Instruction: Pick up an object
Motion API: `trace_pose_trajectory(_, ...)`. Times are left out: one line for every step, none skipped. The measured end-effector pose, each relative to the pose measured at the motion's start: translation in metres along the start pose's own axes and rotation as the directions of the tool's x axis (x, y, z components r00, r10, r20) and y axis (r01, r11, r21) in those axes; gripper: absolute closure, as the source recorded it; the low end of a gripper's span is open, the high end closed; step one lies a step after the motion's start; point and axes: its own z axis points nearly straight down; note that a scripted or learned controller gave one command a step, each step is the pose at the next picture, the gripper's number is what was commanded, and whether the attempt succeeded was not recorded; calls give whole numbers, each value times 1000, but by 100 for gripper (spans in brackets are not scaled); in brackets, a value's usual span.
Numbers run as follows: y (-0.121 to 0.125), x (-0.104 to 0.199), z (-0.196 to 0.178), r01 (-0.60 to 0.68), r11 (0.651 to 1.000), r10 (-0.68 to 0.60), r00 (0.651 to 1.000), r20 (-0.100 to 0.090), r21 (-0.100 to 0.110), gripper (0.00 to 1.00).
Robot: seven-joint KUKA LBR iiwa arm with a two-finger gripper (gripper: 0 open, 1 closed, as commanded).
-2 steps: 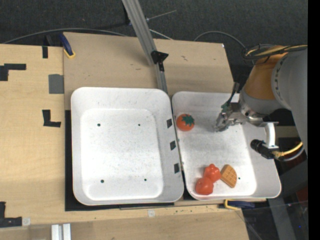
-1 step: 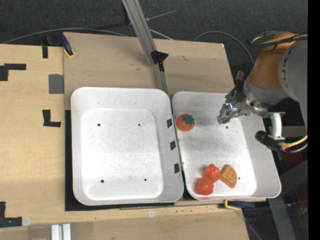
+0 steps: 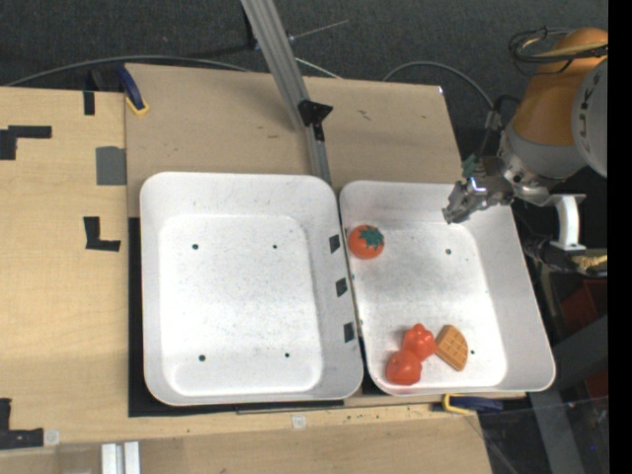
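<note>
The grey arm with its orange band reaches in from the right, and its two-finger gripper hangs over the far right corner of the right-hand shallow white bin. The fingers are small and dark against the bin wall; whether they are spread or pressed together cannot be told from here. Nothing shows between them.

Inside the right-hand bin, a small round orange-red toy tomato with a green top lies near the left wall, toward the far edge, well apart from the gripper. At the near edge of the same bin sit three pieces close together: a red toy pepper-like piece, a rounder red piece touching it just below, and a tan waffle-patterned biscuit-shaped toy just beside them on the right.

The left-hand shallow white bin adjoins the right one along its long side. Both rest on the pale wooden bench. A slanted grey metal rail crosses the bench's far edge.
</note>
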Motion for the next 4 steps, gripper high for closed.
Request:
trace_pose_trajectory(10,1,-59,1,1000,-1,1000,0,-1,100)
trace_pose_trajectory(8,63,-49,5,1000,-5,1000,-3,7,100)
trace_pose_trajectory(7,128,-43,6,1000,-6,1000,-3,7,100)
trace_pose_trajectory(8,193,-38,6,1000,-6,1000,-3,7,100)
